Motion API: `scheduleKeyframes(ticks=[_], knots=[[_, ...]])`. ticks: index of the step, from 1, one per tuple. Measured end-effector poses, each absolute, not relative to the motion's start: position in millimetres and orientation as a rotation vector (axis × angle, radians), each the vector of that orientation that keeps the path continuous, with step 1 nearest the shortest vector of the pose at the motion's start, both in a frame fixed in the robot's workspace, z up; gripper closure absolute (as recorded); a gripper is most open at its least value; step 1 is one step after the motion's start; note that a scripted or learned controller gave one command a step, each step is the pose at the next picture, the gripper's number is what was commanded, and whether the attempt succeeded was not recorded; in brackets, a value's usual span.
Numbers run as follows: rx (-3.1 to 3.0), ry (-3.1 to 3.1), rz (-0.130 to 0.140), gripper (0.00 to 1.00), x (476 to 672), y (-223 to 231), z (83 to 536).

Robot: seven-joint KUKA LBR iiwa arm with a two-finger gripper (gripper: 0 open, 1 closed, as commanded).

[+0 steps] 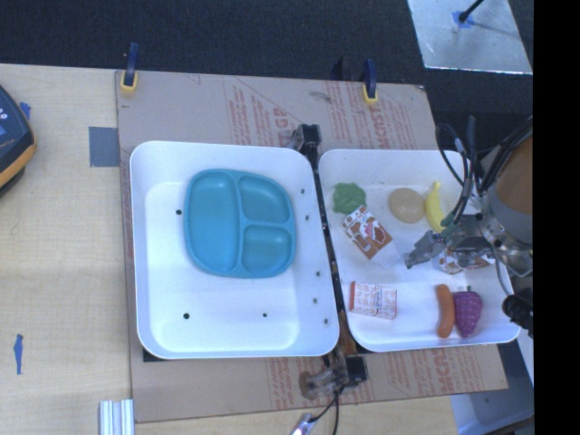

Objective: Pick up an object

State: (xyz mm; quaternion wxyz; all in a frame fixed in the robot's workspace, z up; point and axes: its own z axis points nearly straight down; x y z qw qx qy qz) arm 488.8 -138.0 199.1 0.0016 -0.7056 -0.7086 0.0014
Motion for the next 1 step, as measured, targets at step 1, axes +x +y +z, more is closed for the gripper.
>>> scheduleKeyframes(ticks=[1], knots=[[-2.211, -2.226, 0.007, 0.0, 546.2, -91.8, 91.9]])
